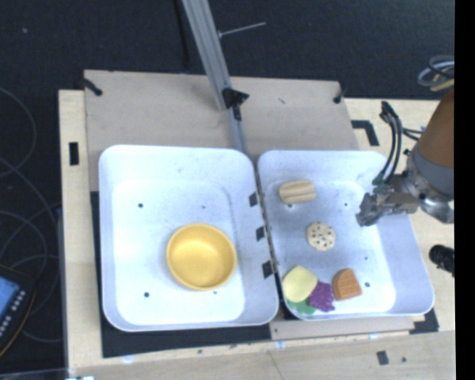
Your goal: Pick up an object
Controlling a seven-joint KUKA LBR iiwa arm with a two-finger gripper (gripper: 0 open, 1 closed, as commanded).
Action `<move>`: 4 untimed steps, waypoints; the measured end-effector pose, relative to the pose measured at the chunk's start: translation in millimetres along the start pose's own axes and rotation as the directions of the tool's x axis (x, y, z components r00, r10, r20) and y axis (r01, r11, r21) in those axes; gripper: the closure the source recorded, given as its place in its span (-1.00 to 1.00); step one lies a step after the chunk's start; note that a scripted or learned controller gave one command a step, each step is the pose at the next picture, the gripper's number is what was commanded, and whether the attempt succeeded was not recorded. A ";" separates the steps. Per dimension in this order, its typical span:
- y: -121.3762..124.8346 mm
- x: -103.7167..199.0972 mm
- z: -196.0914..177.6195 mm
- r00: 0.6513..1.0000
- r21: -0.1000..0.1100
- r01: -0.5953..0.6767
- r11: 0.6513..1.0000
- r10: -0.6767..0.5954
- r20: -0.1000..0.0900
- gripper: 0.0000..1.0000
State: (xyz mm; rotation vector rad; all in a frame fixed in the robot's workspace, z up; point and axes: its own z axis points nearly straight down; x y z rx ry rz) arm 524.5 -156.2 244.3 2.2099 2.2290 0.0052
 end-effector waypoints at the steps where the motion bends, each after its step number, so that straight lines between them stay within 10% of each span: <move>1: 13.9 50.7 10.2 1.000 0.004 -0.001 1.000 0.001 0.000 1.00; 4: 63.2 198.2 -12.8 1.000 0.003 0.000 1.000 0.000 -0.002 1.00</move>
